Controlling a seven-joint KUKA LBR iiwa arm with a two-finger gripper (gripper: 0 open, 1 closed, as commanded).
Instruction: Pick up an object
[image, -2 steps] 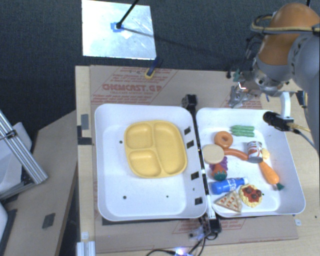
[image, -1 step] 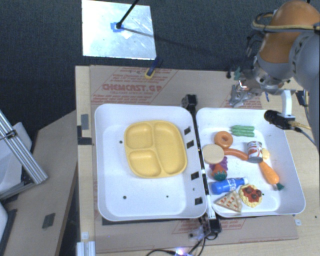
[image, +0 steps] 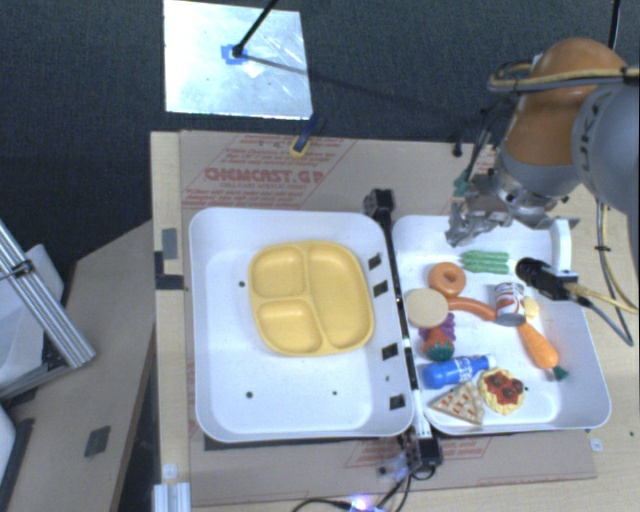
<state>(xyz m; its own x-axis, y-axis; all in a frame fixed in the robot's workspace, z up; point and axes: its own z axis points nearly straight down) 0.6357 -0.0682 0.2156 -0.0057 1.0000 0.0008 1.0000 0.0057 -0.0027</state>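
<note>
My gripper (image: 468, 230) hangs over the far left corner of the right bin (image: 590, 395), with nothing seen in it. Just in front of it lie green beans (image: 485, 262) and an orange donut (image: 446, 276). Further forward are a round tan bun (image: 427, 307), an orange sausage (image: 472, 307), a small can (image: 508, 301), a carrot (image: 540, 346), a purple grape bunch (image: 447, 326), a red fruit (image: 438, 347), a blue bottle (image: 455, 371), a pizza slice (image: 458, 404) and a small round pizza (image: 502, 390).
The left bin (image: 220, 400) holds a yellow divided plate (image: 305, 297). A black-clipped ridge (image: 392, 300) separates the two bins. The arm's orange band (image: 560, 100) looms above the right bin's far edge. A shiny metal sheet (image: 238, 60) lies beyond the bench.
</note>
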